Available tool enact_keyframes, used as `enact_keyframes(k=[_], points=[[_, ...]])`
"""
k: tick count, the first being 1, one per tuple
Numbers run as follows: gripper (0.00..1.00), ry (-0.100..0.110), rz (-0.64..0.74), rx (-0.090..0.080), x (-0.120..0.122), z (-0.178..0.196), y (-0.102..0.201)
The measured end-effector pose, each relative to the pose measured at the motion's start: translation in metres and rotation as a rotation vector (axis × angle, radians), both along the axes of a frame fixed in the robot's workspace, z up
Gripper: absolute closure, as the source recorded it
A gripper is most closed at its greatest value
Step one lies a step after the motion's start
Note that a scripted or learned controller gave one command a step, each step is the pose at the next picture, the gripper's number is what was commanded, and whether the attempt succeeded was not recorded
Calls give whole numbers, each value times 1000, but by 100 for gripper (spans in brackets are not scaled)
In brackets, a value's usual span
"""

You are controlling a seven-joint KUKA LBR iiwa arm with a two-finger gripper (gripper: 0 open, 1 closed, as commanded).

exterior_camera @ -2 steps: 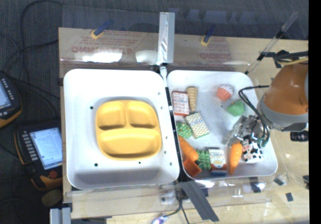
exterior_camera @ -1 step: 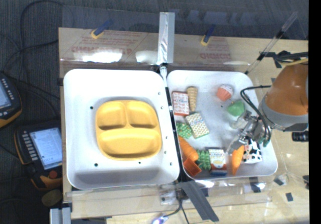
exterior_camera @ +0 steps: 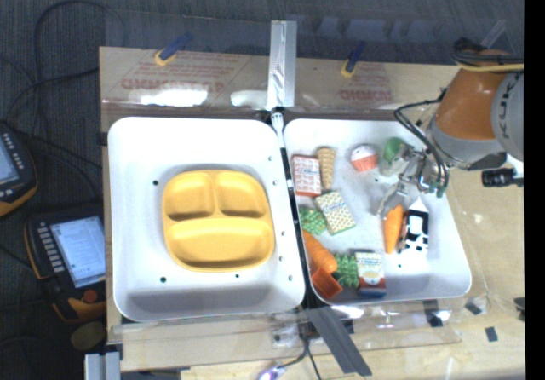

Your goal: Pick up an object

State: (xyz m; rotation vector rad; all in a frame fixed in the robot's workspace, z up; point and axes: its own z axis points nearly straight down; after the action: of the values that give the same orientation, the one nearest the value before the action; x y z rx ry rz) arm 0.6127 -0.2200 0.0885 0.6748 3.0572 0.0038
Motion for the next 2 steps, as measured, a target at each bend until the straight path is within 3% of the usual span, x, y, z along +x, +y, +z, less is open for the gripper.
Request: enact_keyframes(k=[1,2], points=[[0,1,-176,0,-82,1,39],[0,-3,-157,-1,-64,2,99]])
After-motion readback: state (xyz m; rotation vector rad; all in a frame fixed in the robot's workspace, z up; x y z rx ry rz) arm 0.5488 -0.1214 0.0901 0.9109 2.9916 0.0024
